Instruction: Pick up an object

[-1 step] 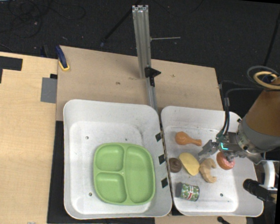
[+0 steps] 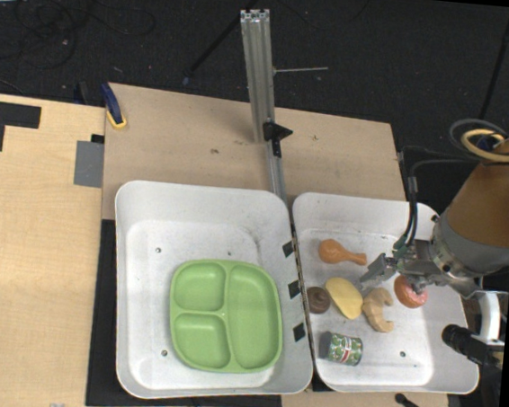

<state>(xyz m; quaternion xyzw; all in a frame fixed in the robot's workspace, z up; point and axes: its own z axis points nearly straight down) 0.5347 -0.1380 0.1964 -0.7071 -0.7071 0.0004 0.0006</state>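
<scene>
The grey arm's two-finger gripper (image 2: 398,275) hangs low over the right white bin (image 2: 417,373). Whether the jaws stand wide, narrow or closed on anything cannot be told. A round red-and-white object (image 2: 411,292) lies just beside the jaws, on their lower right. A tan, lumpy piece (image 2: 377,309) and a pale yellow rounded piece (image 2: 345,297) lie nearby; an orange drumstick-shaped toy (image 2: 341,251) sits further left. A small green can (image 2: 345,349) lies below. The left white bin (image 2: 143,232) on the worktop (image 2: 198,138) carries a green sectioned plastic plate (image 2: 224,316).
</scene>
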